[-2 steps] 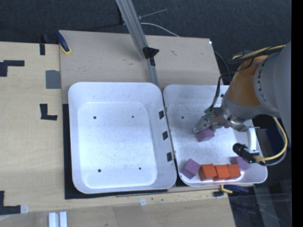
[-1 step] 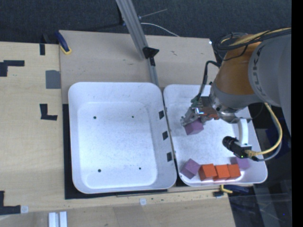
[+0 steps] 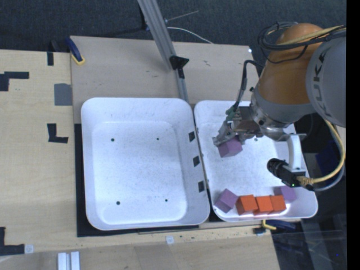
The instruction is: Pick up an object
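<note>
Only one marking is showing as readable lettering: pale capitals are running vertically down the grey casing of the arm (image 3: 332, 77) at the upper right of the frame. The letters "KU" are standing out, and the rest is running off the right edge, so the full word is not reading clearly. No other text, label, number or sign is showing legibly.
</note>
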